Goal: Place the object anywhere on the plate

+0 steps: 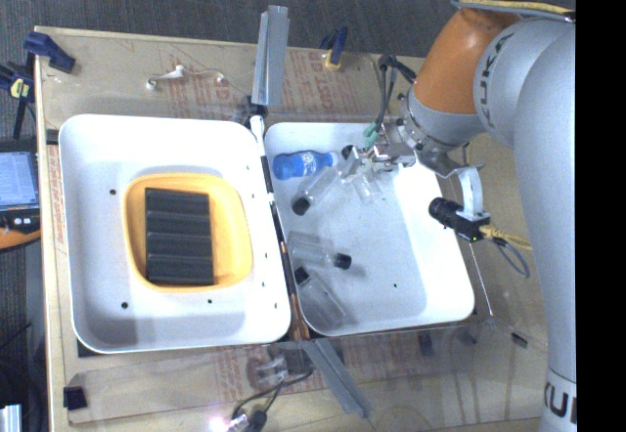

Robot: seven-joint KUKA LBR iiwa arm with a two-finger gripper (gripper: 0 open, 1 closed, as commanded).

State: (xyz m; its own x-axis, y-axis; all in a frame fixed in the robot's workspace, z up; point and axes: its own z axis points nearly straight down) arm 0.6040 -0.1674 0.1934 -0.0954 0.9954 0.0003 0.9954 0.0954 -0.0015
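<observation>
Bench (147,391): brown board top, seen from above at a slant, bearing two shallow white bins side by side.
Left bin (88,156): white, rounded corners, holds the plate.
Plate (233,235): yellow, rounded square, lying flat near the middle of the left bin; a black ribbed rectangular insert (180,235) covers most of its centre.
Right bin (430,274): white, holds several small clear items.
Blue bottle (303,163): lying on its side in the upper left of the right bin, near the wall, well apart from the plate.
Clear tube, upper (315,192): see-through, dark cap at its lower left end, lying aslant just below the blue bottle.
Clear tube, middle (318,252): see-through, dark cap at its right end, lying near the left wall of the right bin.
Clear tube, lower (318,298): see-through, dark cap at its upper left end, lying in the lower left corner of the right bin.
Arm (528,68): grey with an orange band, reaching in from the right over the upper part of the right bin.
Claw (364,171): low over the upper middle of the right bin, just right of the blue bottle, among clear and shiny parts; how far open it stands, and whether it has hold of anything, cannot be told.
Clamps (335,46): blue, on the bench's far edge.
</observation>
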